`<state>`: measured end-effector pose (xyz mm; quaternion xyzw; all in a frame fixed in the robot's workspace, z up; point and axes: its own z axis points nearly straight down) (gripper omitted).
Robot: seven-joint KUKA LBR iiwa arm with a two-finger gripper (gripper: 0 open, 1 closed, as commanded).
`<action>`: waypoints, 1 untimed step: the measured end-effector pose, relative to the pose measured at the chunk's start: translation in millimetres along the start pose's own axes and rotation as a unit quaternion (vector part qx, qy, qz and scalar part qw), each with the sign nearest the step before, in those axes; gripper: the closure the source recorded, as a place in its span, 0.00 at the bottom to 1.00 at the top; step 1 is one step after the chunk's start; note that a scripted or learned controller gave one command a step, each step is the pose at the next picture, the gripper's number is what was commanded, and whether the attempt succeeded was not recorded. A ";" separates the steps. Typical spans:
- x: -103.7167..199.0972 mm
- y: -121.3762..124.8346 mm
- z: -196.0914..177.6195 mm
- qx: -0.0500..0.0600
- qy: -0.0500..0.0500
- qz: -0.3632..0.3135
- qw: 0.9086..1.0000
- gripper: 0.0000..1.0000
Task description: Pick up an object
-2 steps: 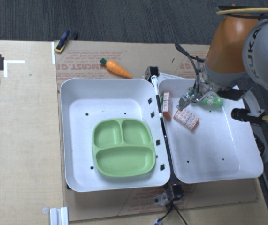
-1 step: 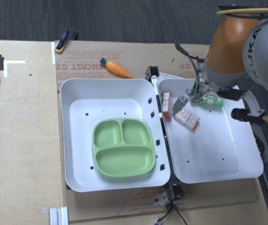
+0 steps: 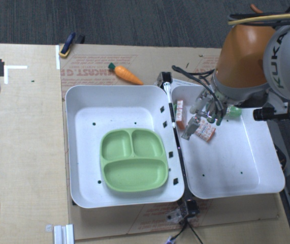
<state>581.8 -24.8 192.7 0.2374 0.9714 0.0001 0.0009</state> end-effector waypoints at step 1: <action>20.9 -27.0 -0.1 0.000 0.000 -0.151 0.989 0.00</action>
